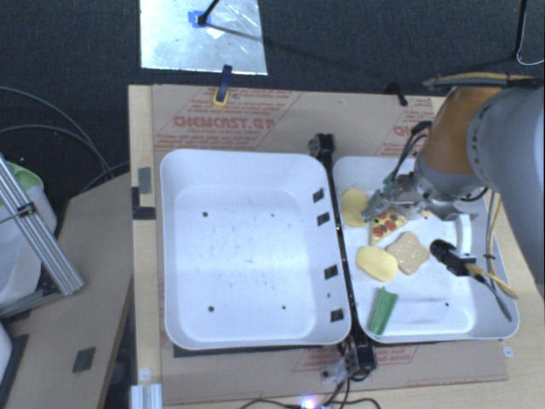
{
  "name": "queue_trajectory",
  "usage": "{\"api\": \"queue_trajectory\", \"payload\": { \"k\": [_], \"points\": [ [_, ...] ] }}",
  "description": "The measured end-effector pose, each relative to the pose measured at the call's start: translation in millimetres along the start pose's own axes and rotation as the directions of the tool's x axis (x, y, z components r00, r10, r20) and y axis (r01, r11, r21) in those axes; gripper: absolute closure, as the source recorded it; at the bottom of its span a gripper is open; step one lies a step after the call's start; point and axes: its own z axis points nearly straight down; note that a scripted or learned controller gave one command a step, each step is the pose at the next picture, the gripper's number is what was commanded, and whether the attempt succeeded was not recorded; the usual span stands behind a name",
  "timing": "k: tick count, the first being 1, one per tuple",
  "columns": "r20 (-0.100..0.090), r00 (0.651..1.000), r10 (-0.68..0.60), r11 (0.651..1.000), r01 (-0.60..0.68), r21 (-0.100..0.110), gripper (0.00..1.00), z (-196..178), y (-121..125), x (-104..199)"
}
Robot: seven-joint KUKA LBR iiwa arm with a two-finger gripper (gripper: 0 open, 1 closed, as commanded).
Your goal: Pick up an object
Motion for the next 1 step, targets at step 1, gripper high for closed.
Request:
{"api": "queue_trajectory", "payload": {
  "k": [1],
  "points": [
    [-0.005, 1.000, -0.007, 1.000, 0.007, 0.007, 0.00, 2.2, 50.9, 29.9]
  ]
}}
